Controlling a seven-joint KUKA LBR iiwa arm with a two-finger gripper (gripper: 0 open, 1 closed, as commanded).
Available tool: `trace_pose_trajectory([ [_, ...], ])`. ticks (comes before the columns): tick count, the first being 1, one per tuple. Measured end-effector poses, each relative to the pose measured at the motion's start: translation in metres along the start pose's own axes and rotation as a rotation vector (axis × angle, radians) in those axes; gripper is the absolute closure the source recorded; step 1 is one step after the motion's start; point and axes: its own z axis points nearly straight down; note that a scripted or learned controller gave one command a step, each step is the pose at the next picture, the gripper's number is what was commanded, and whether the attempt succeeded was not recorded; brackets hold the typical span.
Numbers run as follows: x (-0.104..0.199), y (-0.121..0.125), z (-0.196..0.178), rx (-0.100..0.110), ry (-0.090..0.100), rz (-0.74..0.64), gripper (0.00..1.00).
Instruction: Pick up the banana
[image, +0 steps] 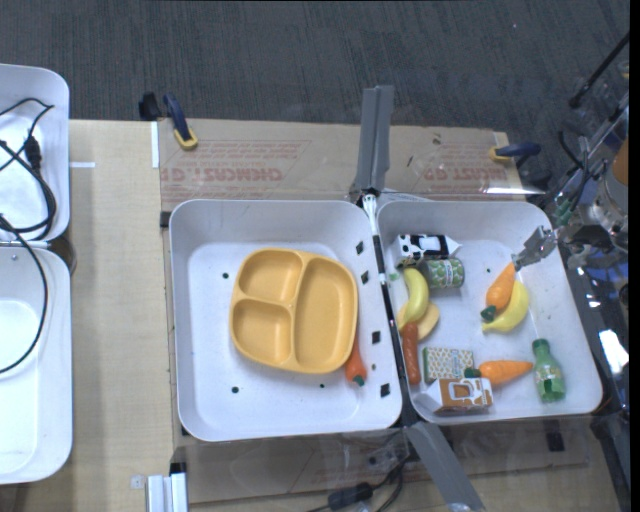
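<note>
Low in the frame, along the right bin's (585, 330) front edge, sit a juice carton (464, 394), a carrot (503, 370) and a green bottle (546, 370). Above them, at centre right, the banana (508, 314) lies curved beside an orange fruit (501, 287), its long axis running lower left to upper right. The gripper (536, 246) hovers just up and right of it; whether it is spread or pressed together, I cannot tell
</note>
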Motion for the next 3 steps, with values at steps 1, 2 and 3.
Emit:
trace_pose_trajectory([
  [1,-0.001,0.004,0.055,-0.028,-0.007,0.022,0.0],
  [2,0.006,-0.01,0.061,-0.066,-0.029,-0.06,0.0],
  [3,0.006,-0.013,0.062,-0.072,-0.032,-0.054,0.0],
])
